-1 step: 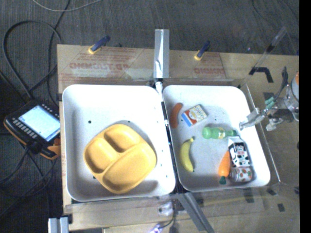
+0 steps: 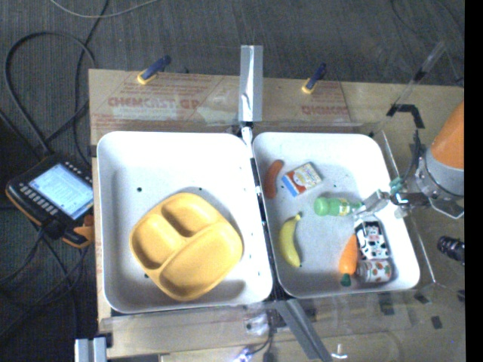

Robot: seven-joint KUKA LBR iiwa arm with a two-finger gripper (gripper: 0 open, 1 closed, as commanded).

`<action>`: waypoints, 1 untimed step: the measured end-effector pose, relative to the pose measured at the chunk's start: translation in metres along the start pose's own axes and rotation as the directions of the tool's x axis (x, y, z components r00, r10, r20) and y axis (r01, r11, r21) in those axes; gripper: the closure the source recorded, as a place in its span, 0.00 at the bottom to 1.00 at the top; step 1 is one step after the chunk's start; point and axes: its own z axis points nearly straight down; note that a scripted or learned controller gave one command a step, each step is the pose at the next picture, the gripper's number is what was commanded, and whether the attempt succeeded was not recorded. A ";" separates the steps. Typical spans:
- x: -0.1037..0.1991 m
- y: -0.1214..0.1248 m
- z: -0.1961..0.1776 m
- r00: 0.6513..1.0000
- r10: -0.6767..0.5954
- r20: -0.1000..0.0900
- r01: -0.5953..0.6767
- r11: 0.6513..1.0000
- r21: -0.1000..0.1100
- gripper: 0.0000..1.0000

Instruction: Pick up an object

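The right bin (image 2: 392, 172) holds several small objects. A green bottle (image 2: 332, 206) with a yellow cap lies on its side near the middle. A banana (image 2: 290, 240) lies to the left, and a carrot (image 2: 348, 257) lies beside a black-and-white patterned pack (image 2: 372, 251) at the front right. A red sausage (image 2: 273, 176) and a small orange-and-white box (image 2: 303, 178) lie towards the back. My gripper (image 2: 379, 200) hangs low over the bin's right side. It is just right of the bottle's cap and above the patterned pack. Nothing shows in its grasp.
The left bin (image 2: 121, 164) holds a yellow divided plate (image 2: 187, 243). A metal post (image 2: 250, 81) stands behind the seam between the bins. The arm's grey wrist and orange band (image 2: 453, 142) overhang the right rim. A handheld pendant (image 2: 53, 194) lies off the bench at the left.
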 end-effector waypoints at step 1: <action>0.008 -0.019 0.081 1.000 -0.020 -0.009 0.020 1.000 -0.006 0.00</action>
